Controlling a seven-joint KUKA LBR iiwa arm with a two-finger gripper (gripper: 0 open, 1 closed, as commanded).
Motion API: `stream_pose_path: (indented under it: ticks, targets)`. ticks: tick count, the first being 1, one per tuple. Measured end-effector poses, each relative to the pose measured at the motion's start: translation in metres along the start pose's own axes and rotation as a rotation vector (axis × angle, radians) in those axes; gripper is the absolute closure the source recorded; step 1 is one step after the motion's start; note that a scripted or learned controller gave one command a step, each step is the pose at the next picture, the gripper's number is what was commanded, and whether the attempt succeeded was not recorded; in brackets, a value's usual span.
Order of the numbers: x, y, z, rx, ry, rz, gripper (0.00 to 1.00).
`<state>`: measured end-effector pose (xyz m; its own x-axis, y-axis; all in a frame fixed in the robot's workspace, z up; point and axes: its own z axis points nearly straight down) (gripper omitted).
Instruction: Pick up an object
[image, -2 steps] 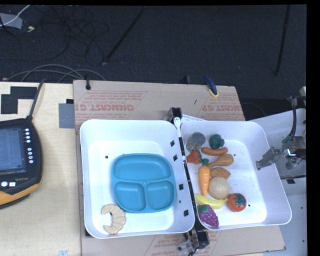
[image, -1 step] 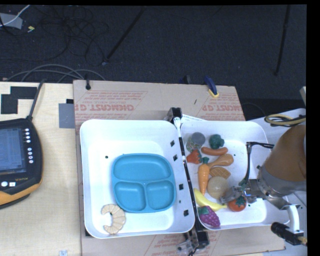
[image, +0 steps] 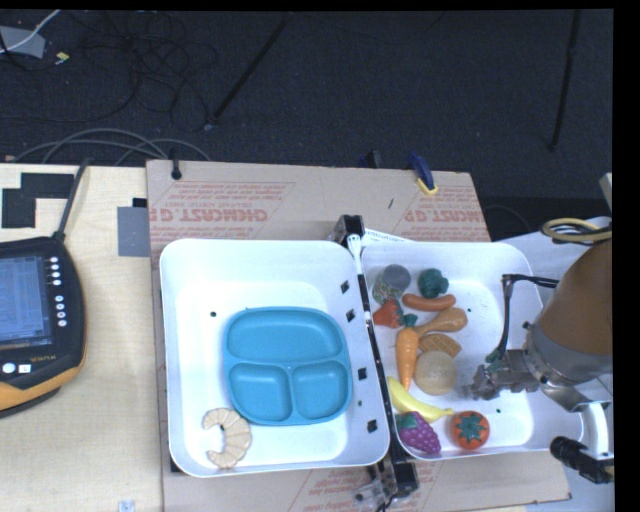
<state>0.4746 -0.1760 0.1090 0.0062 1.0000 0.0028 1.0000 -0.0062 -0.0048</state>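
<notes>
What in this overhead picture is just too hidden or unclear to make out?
- The pincer in the right bin: small and dark, so its grip state is unclear.
- The arm: cut off by the right edge.
- The grey object at the pile's top: too blurred to identify.
- The screen on the pendant: cut off at left, unreadable.

Teach pendant on the wooden bench (left side); cardboard sheet.

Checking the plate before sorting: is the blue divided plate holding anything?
Empty: the blue plate shows three bare compartments; the croissant lies beside it in the bin.
</notes>
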Motion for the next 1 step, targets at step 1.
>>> stream_pose_path:
  ticks: [1]
  targets:
    - [-0.0389, 0.0012, -0.0372, -0.005, -0.004, -0.005, 1.00]
